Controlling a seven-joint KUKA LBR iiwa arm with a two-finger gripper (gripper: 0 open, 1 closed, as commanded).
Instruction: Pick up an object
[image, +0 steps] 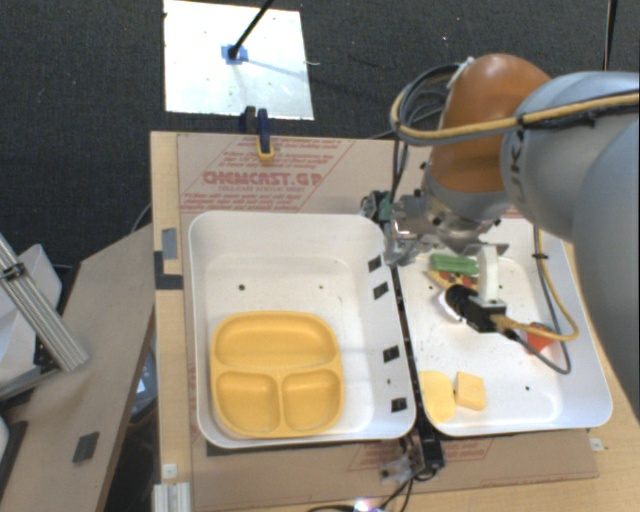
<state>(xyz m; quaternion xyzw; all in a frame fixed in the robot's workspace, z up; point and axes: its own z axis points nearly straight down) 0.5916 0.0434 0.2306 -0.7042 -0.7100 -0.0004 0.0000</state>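
On the surface (270, 165), the hand (432, 240) hangs low over the far left corner of the right bin (545, 400), right by a green thing (452, 263), likely so it can grab it, though I cannot tell if the hand is open or closed.

Glossy white plastic bins (300, 240) hold a smooth yellow plastic tray (277, 373); the bench (300, 165) looks like matt board.
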